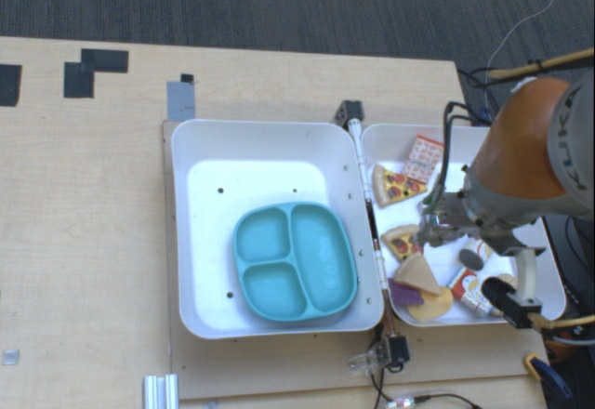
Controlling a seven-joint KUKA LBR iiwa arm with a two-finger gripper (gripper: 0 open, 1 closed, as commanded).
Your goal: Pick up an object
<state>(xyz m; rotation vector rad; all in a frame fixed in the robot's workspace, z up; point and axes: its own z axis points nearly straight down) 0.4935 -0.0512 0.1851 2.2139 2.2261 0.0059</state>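
— What am I looking at?
— I've got two bins side by side on the bench (84, 212). A divided tray (295, 261) lies in the left bin (200, 156), toward its near right corner.
— And the other?
— The right bin (390, 142) holds the clutter: a card (424, 159) at the back, a pizza slice (398, 184) just before it, more pieces nearer me. The arm (525, 156) hangs over that bin.
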